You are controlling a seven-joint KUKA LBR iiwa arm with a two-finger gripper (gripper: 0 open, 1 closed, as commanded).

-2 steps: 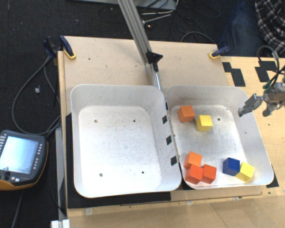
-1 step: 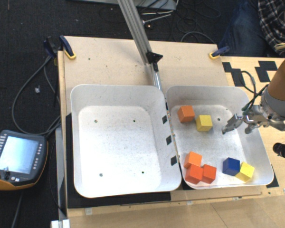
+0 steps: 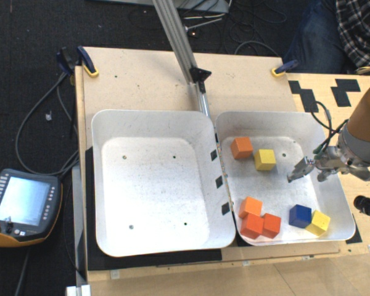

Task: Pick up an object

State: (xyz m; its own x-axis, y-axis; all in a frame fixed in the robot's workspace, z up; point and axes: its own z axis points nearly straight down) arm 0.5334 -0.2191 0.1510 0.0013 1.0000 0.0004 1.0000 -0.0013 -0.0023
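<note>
The right bin holds several small blocks. An orange block and a yellow block lie near its back. At the front sit three orange blocks bunched together, with a blue block and a second yellow block to their right. My gripper hangs over the right side of this bin, right of the yellow block and above the blue one. Its fingers look open, with nothing between them.
The left bin sits beside the right one. A slanted metal pole reaches the bench's back middle. Clamps hold the back corners. A teach pendant lies on the floor at left.
</note>
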